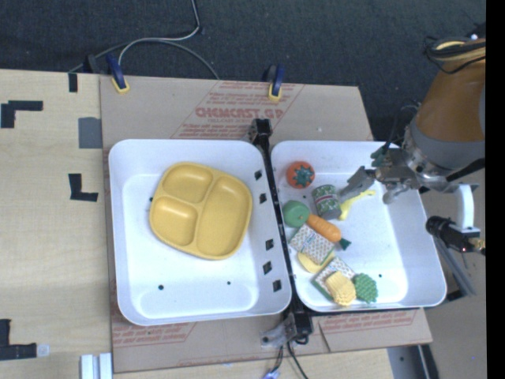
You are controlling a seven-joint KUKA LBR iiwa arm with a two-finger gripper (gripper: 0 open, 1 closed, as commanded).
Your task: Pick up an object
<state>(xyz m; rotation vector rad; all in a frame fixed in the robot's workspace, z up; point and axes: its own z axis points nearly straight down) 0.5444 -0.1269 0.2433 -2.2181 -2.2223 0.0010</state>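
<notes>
My gripper [372,189] hovers over the upper right part of the right bin [410,247], fingers spread open with nothing between them. Just below its left finger lies a thin yellow piece [357,200]. Toy foods crowd the bin's left side: a red tomato [300,174], a green patterned can [324,198], a green disc [296,212], an orange carrot [324,228], a checkered wedge [314,247], a corn cob [340,289] and a green broccoli [366,287].
The left bin [134,290] holds a yellow divided plate [200,209]. A black divider with clips [272,212] runs between the bins. The grey arm with its orange band [450,109] comes in from the right, over the right bin's far corner.
</notes>
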